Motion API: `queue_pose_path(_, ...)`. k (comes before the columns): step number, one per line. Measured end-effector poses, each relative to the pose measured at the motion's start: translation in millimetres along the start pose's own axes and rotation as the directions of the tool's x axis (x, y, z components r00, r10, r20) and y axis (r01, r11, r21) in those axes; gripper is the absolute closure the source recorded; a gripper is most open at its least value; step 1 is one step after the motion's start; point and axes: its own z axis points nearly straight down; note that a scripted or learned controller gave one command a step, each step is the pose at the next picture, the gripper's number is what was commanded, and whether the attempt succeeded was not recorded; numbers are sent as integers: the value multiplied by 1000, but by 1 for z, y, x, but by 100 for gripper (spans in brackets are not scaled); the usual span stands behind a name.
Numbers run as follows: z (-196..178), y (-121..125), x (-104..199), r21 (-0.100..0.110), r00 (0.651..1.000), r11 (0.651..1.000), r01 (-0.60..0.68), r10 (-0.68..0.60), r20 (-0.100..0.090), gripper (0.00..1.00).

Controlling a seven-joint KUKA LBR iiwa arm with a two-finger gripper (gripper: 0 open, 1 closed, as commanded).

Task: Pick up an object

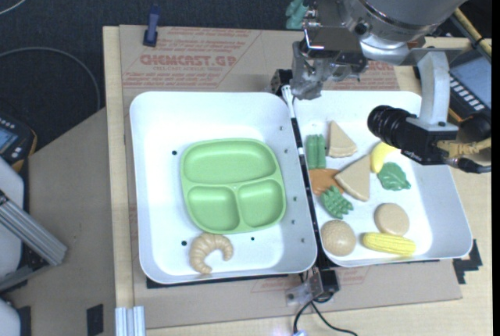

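Camera view: nearest, a croissant [209, 252] is seen at 6 o'clock in the left bin [148, 170], light and rigid by judgement, best pinched mid-body. Farther, at 1 o'clock, the gripper [306, 86] hangs; its state cannot be told.

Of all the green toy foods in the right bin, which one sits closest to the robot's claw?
The long ribbed green vegetable, upright along the right white bin's left wall. It lies just below the gripper; the leafy green piece and bumpy green piece sit farther down.
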Motion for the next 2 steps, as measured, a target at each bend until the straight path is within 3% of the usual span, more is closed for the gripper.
queue_pose_path(1,95,-4,-47,29,1000,1000,-10,10,11,100)
queue_pose_path(2,79,-2,-44,16,1000,1000,-4,4,7,100)
